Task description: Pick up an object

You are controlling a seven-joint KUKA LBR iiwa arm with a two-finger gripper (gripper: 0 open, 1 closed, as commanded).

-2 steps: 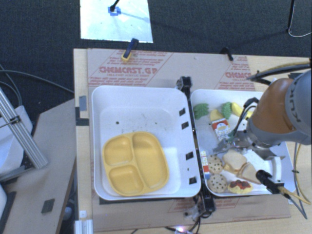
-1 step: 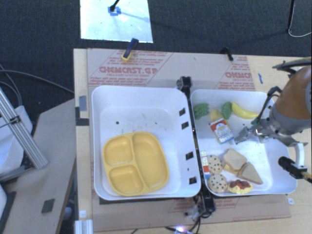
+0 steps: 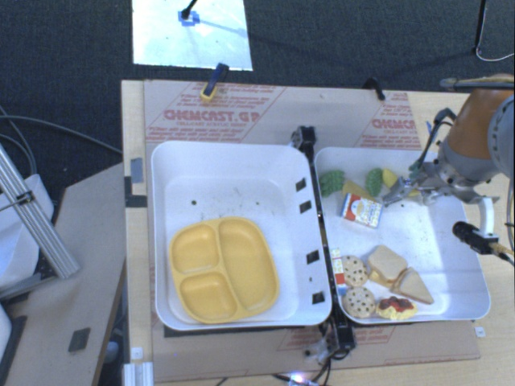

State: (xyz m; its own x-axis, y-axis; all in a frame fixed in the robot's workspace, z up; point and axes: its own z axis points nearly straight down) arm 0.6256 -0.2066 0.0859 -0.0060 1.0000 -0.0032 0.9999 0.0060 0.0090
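The right white bin (image 3: 451, 240) holds several toy foods. A green leafy piece (image 3: 331, 182), a second green piece (image 3: 375, 182) and a small yellow piece (image 3: 390, 176) lie near its far wall. A red-and-white carton (image 3: 360, 209) lies just in front of them. Two chocolate-chip cookies (image 3: 355, 273) (image 3: 360, 301), a bread slice (image 3: 388, 263), a triangular sandwich half (image 3: 415, 287) and a yellow-and-red piece (image 3: 394, 308) sit near the front. My gripper (image 3: 397, 191) hangs low over the bin's far part, just right of the second green piece and the carton, its tip pointing left.
The left white bin (image 3: 185, 175) holds a yellow three-section plate (image 3: 224, 268). A black divider with clips (image 3: 315, 215) runs between the bins. The grey arm with its orange band (image 3: 475, 131) comes in over the right bin's far right corner, with a black part (image 3: 475, 238) below it.
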